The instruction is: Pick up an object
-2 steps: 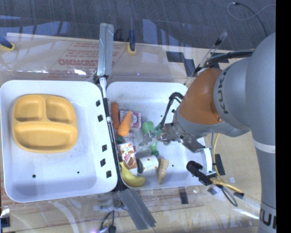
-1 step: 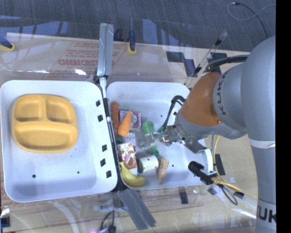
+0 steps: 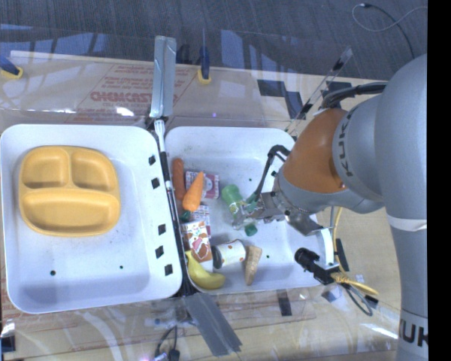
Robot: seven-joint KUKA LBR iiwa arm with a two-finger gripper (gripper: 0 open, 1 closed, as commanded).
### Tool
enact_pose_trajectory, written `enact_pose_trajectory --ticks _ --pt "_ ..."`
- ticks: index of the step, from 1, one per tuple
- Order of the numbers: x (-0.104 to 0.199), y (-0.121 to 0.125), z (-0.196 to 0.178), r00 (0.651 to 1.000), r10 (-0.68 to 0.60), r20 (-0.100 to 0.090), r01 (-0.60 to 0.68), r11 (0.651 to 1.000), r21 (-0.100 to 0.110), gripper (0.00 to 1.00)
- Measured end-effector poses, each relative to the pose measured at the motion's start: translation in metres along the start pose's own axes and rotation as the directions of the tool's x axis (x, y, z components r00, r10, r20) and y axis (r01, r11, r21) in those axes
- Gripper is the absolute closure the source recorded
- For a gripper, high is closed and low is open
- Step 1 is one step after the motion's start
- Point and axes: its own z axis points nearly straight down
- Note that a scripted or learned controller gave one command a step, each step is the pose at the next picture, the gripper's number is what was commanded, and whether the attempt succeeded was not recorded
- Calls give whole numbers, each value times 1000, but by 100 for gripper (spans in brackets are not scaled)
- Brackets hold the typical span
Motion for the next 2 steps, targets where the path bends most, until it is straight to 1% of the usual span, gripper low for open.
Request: enact_pose_trajectory --ticks 1,2 --pt "118 8 -91 998 63 2 -62 998 -5 100" --pt "101 65 -115 963 271 1 -271 963 -5 100"
